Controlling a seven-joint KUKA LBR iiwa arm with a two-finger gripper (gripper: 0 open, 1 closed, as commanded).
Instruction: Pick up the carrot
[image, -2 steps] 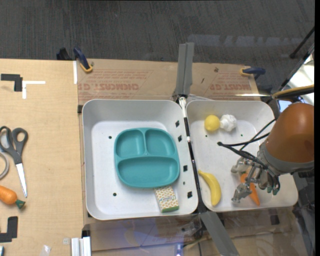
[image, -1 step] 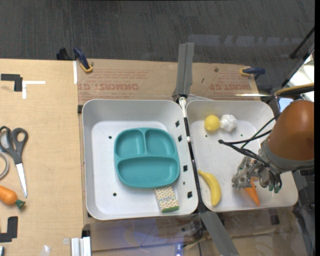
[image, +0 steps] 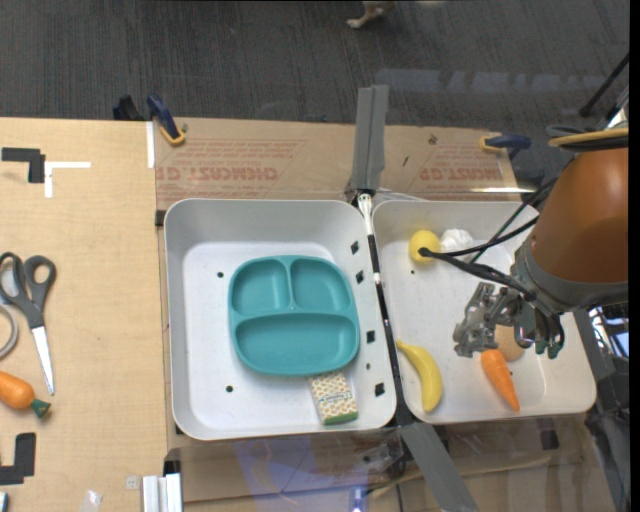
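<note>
Two carrots (image: 500, 378) (image: 18, 392), two bins (image: 190, 330) (image: 570, 395), one banana (image: 424, 372), one scissors (image: 30, 310).

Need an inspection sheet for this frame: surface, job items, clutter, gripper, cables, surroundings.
Surface: wooden bench bearing left bin and right bin, side by side.
Job's things: carrot lying in the right bin, near its front edge.
Clutter: banana, lemon and a white object in the right bin; teal divided plate and patterned sponge in the left bin.
Gripper: gripper low over the carrot's thick end; grasp cannot be judged.
Cables: black cables running from the arm across the right bin.
Surroundings: scissors and a second carrot on the bench at left; cardboard behind the bins.
</note>
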